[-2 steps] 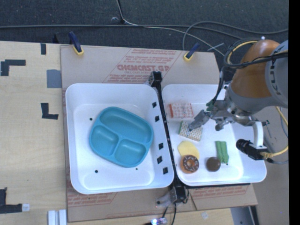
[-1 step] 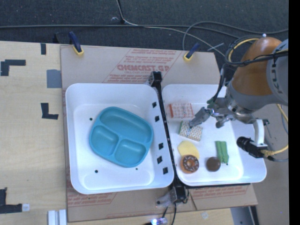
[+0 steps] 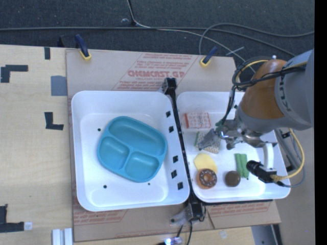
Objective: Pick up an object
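Note:
My gripper (image 3: 226, 138) hangs low over the middle of the right bin (image 3: 265, 190), under the arm's orange band. Right beside it, on its left, lies a grey crumpled piece (image 3: 208, 141); whether they touch I cannot tell. A red-and-white packet (image 3: 197, 120) lies further back. Toward the front sit a yellow piece (image 3: 204, 162), a brown glazed donut (image 3: 207, 178), a small brown ball (image 3: 232, 178) and a green stick (image 3: 241, 165).
The left bin (image 3: 82, 137) holds a blue divided plate (image 3: 132, 148). A black divider (image 3: 175, 137) runs between the two bins. The arm and its cables cover the right bin's right side. Two clamps (image 3: 83, 48) hold the cardboard at the back.

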`<state>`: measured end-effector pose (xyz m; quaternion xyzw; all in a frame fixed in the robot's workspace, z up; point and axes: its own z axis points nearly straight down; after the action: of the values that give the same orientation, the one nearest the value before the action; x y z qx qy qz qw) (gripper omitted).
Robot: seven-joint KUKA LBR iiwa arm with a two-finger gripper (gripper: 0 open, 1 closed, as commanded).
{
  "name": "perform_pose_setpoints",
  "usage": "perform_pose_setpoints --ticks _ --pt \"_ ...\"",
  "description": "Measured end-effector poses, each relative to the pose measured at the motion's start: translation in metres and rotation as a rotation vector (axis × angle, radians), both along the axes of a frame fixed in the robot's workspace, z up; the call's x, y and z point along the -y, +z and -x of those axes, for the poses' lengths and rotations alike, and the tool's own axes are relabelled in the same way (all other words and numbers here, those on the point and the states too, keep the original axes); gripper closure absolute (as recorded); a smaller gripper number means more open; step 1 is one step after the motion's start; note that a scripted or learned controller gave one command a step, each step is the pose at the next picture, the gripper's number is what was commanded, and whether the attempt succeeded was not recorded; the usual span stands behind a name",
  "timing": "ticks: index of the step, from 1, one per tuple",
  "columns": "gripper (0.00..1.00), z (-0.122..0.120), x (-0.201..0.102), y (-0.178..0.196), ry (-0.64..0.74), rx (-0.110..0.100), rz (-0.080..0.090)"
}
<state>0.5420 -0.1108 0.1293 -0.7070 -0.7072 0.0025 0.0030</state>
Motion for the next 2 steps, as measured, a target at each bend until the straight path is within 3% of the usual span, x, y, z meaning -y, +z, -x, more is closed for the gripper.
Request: perform_pose_setpoints --ticks 1,2 --pt "0.0 0.0 0.0 -0.047 0.001 0.007 0.002" --pt "1.0 -0.001 0.0 -0.034 0.001 0.01 0.003"
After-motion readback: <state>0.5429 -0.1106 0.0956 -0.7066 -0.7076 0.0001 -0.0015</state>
